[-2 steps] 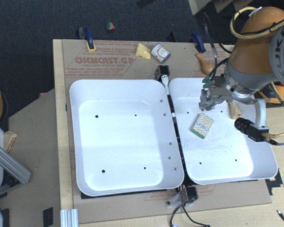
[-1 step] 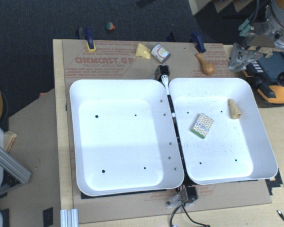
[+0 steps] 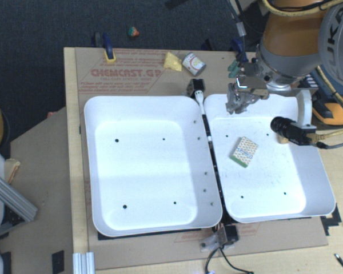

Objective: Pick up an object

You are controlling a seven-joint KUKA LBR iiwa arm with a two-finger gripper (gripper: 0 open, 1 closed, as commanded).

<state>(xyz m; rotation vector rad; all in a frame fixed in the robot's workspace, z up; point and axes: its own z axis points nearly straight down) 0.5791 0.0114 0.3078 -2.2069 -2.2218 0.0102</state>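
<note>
So the grey KUKA arm with the orange band (image 3: 300, 21) comes in from the upper right, and its two-finger metal gripper (image 3: 238, 104) hangs over the back edge of the right shallow white plastic bin (image 3: 286, 204). Honestly can't tell whether the fingers are apart or together, they're just a dark jumble from this angle, and nothing is visibly between them.

The thing to grab, a small flat rectangular packet with a pale patterned face and a green edge (image 3: 244, 152), lies tilted on the right bin's floor near the middle, well apart from the gripper. The left shallow white plastic bin (image 3: 103, 119) sits right beside it, rims touching. A small yellow scrap (image 3: 172, 62) and a little white box (image 3: 194, 64) sit on the brown board (image 3: 80, 73) behind the bins.
</note>
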